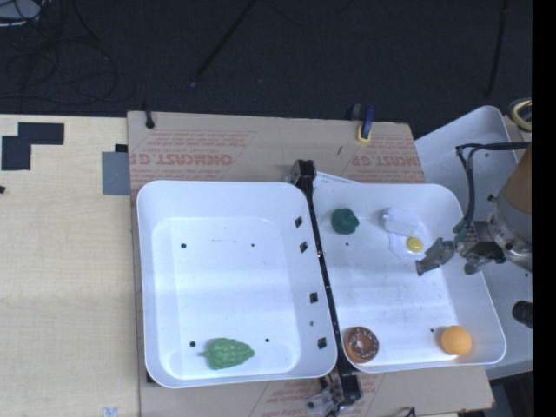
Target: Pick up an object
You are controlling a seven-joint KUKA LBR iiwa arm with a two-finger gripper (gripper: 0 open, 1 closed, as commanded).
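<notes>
Pincer (452, 256) spread open and holding nothing at 3 o'clock of right bin (486, 354), beside clear yellow-capped item (407, 229); 0 picked so far, with orange ball (455, 340) waiting at 5 o'clock.

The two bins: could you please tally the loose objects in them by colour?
Green: 2, a bumpy cluster and a dark green lump
Orange: 1, a ball
Brown: 1, a ring
Clear with yellow: 1, a small item
Total: 5

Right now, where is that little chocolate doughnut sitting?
The chocolate doughnut lies in the right bin, at its front left corner, with the orange ball further right.
</notes>
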